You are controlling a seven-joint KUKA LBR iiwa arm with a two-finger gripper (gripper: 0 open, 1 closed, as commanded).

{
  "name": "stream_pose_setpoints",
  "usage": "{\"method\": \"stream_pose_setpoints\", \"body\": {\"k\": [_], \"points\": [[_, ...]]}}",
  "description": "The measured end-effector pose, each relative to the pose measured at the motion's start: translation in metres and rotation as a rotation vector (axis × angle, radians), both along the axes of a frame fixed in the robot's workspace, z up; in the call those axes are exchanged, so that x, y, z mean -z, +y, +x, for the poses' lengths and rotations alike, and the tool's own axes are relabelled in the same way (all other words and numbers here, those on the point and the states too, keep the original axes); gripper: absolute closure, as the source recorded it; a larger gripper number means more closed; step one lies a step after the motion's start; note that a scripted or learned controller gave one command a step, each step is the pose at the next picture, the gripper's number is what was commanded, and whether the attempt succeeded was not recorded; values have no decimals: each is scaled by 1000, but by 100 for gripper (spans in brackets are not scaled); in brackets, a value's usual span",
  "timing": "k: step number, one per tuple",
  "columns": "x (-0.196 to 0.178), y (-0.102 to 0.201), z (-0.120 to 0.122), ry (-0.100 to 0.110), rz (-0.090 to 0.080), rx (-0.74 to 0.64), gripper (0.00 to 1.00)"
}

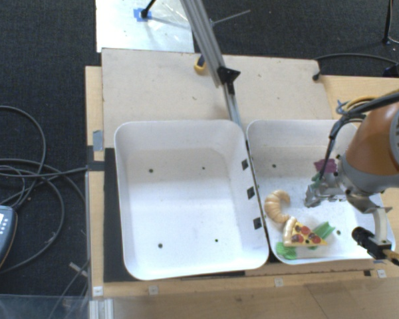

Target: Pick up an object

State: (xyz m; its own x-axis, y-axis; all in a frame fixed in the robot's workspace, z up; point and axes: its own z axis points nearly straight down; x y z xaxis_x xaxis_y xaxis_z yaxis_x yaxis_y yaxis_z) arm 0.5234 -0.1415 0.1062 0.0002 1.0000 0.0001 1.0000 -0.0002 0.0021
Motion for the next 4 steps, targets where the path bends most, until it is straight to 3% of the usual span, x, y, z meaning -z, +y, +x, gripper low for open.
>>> {"method": "stream_pose_setpoints", "body": {"k": [3, 4], "points": [[-141, 0, 10, -6, -2, -6, 100], [-144, 46, 28, -3, 1, -10, 100]]}}
